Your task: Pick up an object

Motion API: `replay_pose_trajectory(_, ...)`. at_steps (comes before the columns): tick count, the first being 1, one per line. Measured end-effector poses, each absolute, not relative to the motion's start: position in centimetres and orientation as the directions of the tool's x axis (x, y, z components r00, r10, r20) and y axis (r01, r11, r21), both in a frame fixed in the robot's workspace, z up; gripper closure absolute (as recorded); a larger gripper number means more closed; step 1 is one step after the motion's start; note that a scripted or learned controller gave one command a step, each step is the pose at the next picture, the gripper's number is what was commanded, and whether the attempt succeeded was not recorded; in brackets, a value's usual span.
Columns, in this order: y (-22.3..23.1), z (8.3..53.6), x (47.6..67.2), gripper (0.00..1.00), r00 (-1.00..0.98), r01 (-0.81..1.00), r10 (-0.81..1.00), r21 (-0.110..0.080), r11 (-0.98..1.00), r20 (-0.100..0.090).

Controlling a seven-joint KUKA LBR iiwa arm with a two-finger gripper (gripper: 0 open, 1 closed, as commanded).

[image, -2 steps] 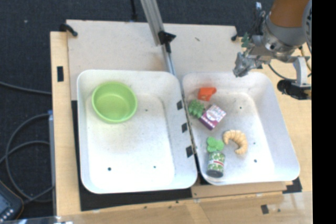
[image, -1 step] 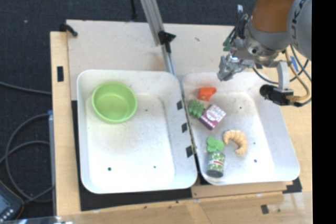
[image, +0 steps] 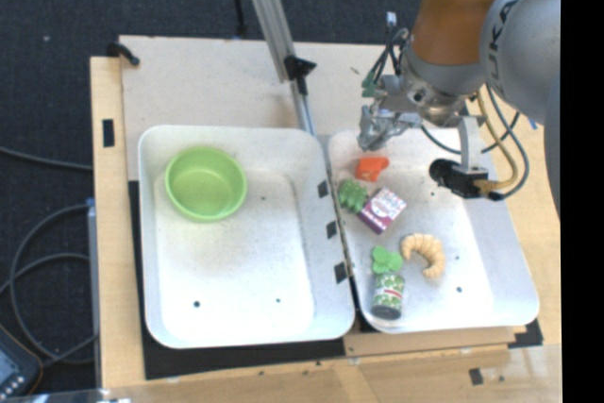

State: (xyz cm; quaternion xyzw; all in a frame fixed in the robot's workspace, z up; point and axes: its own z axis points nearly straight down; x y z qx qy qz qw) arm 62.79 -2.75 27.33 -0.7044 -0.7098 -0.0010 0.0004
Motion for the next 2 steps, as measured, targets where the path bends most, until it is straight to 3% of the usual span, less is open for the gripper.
replay_pose_trajectory(2,8.6,24.8,61.4,1.0,-0.007,1.0,1.0,-0.001,0.007,0.001)
